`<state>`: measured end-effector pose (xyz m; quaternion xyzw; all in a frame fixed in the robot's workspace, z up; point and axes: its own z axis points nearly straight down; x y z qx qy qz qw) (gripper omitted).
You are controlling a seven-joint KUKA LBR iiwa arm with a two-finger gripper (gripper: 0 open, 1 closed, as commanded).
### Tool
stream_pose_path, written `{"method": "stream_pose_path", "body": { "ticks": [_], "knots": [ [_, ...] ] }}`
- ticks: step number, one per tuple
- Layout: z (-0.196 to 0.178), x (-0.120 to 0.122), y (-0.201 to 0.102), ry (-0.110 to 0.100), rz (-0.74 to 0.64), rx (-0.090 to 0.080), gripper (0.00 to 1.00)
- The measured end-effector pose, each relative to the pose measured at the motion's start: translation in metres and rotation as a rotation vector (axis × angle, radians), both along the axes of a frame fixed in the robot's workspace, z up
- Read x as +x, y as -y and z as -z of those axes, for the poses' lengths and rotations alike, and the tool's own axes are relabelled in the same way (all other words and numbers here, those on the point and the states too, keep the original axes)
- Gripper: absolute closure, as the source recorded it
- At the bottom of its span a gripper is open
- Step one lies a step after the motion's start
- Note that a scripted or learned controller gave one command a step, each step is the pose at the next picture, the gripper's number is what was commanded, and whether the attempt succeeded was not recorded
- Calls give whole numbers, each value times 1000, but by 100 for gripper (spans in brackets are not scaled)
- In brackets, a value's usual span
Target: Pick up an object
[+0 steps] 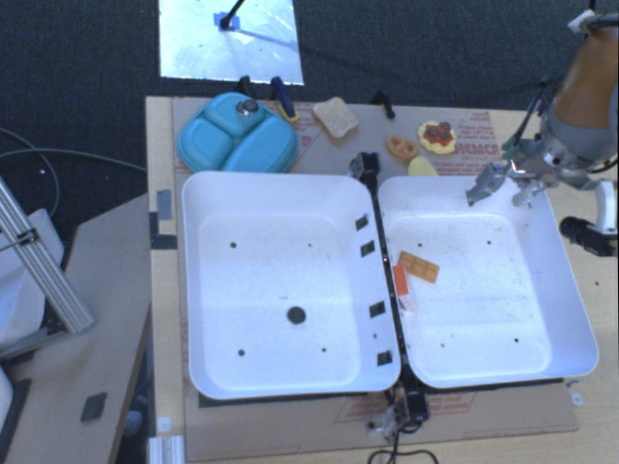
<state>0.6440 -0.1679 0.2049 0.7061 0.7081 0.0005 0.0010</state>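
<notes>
A flat orange waffle-like piece lies in the right bin, left of its middle. A smaller orange-red piece sits beside it against the divider. A small dark round thing rests on the floor of the left bin. My gripper hangs over the right bin's far rim, well up and to the right of the waffle piece. Its fingers stand apart, open, with nothing between them.
Behind the bins lie a blue sectioned dish, a toast slice, a pretzel, a small tart and a yellow piece. A shiny sheet lies on the floor beyond. A metal frame stands at left.
</notes>
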Motion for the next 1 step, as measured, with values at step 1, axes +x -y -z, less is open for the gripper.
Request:
{"method": "stream_pose_path", "body": {
  "ticks": [1],
  "knots": [
    [101, -115, 34, -17, 9, 4, 0]
  ]
}}
